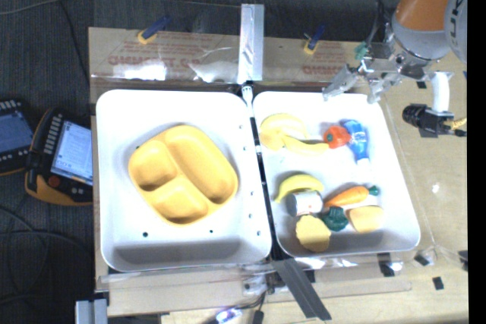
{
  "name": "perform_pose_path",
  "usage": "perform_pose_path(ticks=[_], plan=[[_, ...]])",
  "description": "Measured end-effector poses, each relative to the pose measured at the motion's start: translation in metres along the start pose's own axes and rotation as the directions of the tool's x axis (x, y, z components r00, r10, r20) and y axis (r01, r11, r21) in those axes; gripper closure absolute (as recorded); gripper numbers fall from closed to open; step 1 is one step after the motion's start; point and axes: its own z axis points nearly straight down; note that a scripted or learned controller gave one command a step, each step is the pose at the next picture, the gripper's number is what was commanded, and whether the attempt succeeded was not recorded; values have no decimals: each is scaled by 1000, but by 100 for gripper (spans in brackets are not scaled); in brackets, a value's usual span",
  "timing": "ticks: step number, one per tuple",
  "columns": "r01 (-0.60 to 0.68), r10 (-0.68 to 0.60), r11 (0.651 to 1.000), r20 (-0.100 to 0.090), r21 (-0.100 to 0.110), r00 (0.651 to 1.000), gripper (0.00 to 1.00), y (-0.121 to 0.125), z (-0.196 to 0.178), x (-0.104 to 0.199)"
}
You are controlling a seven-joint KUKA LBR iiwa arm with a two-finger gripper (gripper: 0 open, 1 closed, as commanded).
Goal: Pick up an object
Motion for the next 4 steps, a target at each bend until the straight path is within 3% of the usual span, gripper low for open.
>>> perform_pose_path(ticks=[1, 2, 3, 4], plan=[[-71, 71, 998, 3, 1, 998, 0, -13, 92, -54], [-42, 42, 999, -4, -4, 999, 0, -9, 167, -60], [-40, 40, 999, -4, -2, 999, 100, -9, 159, -59], [-135, 135, 991, 1, 0, 991, 100, -23, 61, -10]])
